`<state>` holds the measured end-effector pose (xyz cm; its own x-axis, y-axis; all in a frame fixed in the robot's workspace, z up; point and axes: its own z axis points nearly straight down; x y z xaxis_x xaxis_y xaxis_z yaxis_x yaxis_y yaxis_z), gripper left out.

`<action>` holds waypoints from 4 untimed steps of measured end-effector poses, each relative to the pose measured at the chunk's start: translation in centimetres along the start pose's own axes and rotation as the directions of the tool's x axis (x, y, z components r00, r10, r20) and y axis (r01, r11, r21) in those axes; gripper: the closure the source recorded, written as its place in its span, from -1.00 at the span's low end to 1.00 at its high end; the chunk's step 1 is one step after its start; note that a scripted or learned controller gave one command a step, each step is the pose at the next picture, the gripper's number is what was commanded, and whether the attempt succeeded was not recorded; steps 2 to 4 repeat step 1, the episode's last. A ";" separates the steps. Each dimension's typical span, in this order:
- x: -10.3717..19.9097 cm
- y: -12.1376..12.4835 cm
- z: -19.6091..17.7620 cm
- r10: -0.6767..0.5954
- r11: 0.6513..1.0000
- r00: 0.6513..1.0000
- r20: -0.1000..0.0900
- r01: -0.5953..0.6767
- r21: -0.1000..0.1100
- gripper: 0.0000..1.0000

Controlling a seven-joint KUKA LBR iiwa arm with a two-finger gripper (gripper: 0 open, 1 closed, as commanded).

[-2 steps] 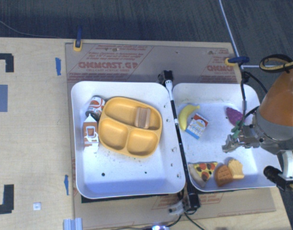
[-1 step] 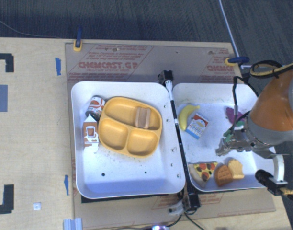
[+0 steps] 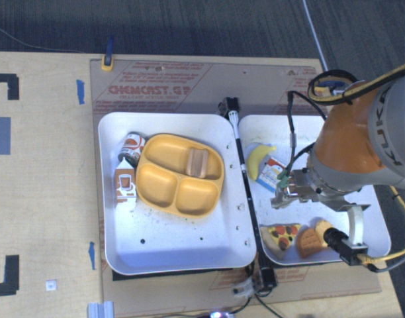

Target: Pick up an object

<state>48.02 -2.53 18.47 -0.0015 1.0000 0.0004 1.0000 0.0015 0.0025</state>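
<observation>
The small blue-and-white packet (image 3: 271, 175) is lying in the right white bin (image 3: 381, 234), beside the yellow banana-shaped toy (image 3: 257, 158). The gripper (image 3: 286, 192) is hanging just over the packet; I cannot tell its state. It is risking to catch the banana toy instead, because both are touching.

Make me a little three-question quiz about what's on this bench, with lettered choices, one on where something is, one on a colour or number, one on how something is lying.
1. Where is the slice of toy pizza?
A. in the right bin
B. in the left bin
C. on the floor

2. How many compartments has the yellow tray?
A. one
B. three
C. six

3. How does the brown block sit?
A. hanging from the arm
B. leaning on the bin wall
C. resting inside a tray compartment

Answers: 1 A, it lies near the right bin's front edge, beside a brown toy. 2 B, two ridges split it in three. 3 C, it rests in the tray's upper right compartment, in the left bin.
</observation>
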 end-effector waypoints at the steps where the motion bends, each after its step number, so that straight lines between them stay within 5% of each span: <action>1: -6.9 0.3 6.0 0.002 1.000 1.000 0.001 -0.002 0.005 1.00; 4: -6.9 0.3 6.0 0.002 1.000 1.000 0.001 -0.002 0.005 1.00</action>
